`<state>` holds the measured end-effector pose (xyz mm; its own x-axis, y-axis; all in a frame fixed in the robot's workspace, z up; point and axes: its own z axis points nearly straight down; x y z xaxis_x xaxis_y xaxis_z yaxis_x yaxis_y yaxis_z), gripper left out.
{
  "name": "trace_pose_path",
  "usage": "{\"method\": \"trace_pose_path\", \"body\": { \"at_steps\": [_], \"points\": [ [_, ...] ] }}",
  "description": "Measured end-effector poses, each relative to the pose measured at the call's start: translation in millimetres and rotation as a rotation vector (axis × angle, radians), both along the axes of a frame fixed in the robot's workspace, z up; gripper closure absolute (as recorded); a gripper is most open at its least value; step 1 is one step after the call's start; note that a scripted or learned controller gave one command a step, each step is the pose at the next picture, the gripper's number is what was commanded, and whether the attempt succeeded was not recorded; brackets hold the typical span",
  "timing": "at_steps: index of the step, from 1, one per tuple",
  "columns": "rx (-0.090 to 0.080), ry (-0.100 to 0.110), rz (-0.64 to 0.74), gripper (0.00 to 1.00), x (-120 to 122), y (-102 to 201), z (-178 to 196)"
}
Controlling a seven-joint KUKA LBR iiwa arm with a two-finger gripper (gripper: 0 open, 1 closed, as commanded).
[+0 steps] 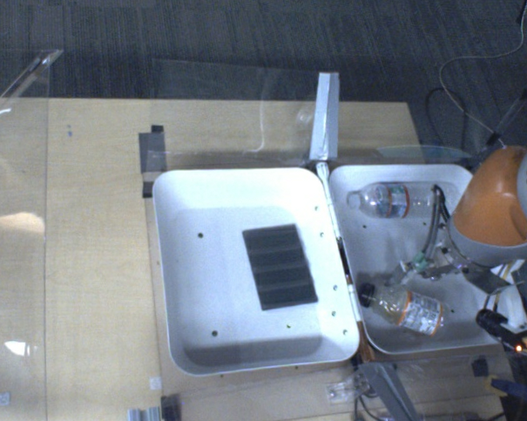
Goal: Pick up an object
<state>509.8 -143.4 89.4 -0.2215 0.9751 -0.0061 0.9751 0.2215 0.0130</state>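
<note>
**Pincer low in right bin, above a lying bottle; grasp not confirmed**

Position. The arm [499, 208] enters from the right edge of the frame, its orange band over the right bin [458, 172]. The pincer [423, 268] sits low in that bin, at centre-right of the frame. Its tip is small and partly masked by cables; whether it is open or closed cannot be told, and nothing can be confirmed in its hold.

Task objects. Two clear bottles lie on their sides in the right bin. The labelled bottle [405, 308], dark cap toward the left, lies at the bin's lower part, just below the pincer. The second bottle [387, 200] lies near the bin's upper wall, well apart from the first.

Step in hand, by judgement. The labelled bottle is the likelier target. A sound grasp would straddle the body across its narrow width, away from the cap, and descend squarely; a round, smooth bottle lying flat may roll or squirt out if pinched off-centre.

Surroundings and obstructions. The lower bin wall is close to the labelled bottle and limits approach from that side. The left bin [182, 252] holds a dark ribbed slab [280, 266], clear of the work. Both bins rest on the counter [82, 257]. Loose cables run beside the wrist.
</note>
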Motion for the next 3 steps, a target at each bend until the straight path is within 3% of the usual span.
{"method": "trace_pose_path", "body": {
  "at_steps": [1,2,3],
  "points": [
    [0.003,-0.002,-0.004,0.0,31.7,56.5,0.1],
    [0.004,-0.01,-0.003,1.0,34.3,57.3,12.8],
    [0.004,-0.009,-0.003,0.0,34.2,57.3,12.7]
  ]
}}
